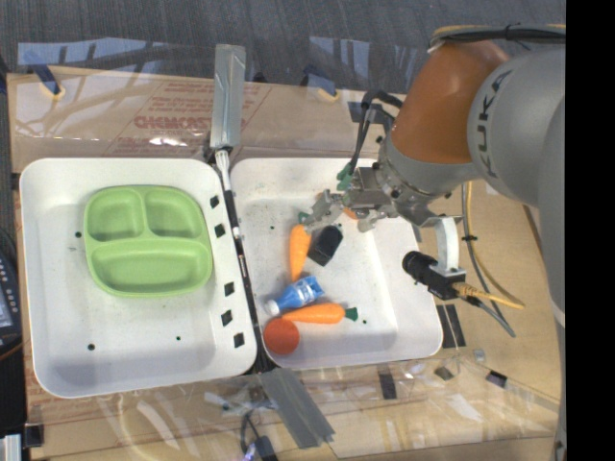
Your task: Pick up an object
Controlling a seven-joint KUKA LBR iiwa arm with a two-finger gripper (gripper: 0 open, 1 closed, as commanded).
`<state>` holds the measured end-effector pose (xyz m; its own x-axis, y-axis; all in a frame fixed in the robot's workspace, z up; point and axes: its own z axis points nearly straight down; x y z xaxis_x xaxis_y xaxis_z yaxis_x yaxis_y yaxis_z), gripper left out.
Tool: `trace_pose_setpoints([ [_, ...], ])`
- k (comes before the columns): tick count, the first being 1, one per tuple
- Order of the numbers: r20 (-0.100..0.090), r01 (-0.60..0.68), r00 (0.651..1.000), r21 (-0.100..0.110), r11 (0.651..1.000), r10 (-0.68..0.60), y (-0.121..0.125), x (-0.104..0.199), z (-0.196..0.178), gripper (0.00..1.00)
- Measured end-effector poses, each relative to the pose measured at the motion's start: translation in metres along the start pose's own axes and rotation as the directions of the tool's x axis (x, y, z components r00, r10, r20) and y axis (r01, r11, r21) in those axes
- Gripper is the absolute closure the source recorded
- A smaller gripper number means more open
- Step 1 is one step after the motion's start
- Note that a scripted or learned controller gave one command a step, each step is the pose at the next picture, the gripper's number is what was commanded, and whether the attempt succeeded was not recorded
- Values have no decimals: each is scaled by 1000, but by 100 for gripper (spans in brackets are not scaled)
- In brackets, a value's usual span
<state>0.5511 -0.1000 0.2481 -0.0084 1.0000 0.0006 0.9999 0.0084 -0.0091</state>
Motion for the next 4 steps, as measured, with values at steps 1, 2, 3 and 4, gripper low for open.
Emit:
trace_pose_setpoints([
  [1, 0, 85, 996, 2, 996, -85, 31, -8, 98, 0],
  [2, 0, 90, 996, 6, 996, -90, 31, -9, 91, 100],
  [3, 0, 90, 996, 6, 996, -90, 31, -8, 91, 0],
  [4, 13, 64, 998, -33, 997, -64, 23, -7, 144, 0],
])
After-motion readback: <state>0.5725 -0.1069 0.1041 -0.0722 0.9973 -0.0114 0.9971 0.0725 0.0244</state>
